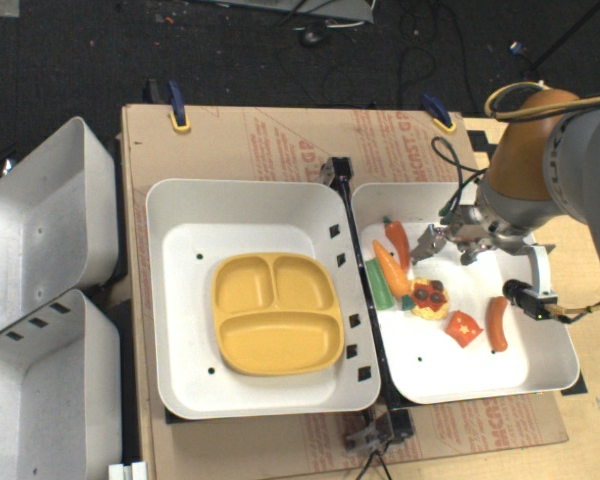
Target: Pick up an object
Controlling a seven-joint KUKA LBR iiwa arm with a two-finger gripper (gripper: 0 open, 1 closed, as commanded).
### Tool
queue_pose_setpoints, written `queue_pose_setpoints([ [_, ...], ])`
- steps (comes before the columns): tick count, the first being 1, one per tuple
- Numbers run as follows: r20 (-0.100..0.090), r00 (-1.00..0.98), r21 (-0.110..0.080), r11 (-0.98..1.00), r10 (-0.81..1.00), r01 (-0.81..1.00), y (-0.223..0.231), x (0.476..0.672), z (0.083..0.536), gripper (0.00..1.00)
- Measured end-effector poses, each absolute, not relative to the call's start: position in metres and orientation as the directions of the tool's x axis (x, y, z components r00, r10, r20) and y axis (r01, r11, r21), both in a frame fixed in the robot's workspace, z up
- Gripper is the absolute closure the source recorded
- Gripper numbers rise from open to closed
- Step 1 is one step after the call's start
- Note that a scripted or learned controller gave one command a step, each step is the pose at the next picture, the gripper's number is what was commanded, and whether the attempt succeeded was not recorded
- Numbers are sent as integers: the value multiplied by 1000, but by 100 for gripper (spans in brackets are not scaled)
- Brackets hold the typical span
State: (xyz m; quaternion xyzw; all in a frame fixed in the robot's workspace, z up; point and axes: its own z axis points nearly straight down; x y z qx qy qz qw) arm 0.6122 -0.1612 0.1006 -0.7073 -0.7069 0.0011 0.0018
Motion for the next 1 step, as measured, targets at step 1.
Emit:
queue_pose_setpoints([
  [1, -1, 1, 3, -1, 1000, 1000, -162, 614, 114, 100],
])
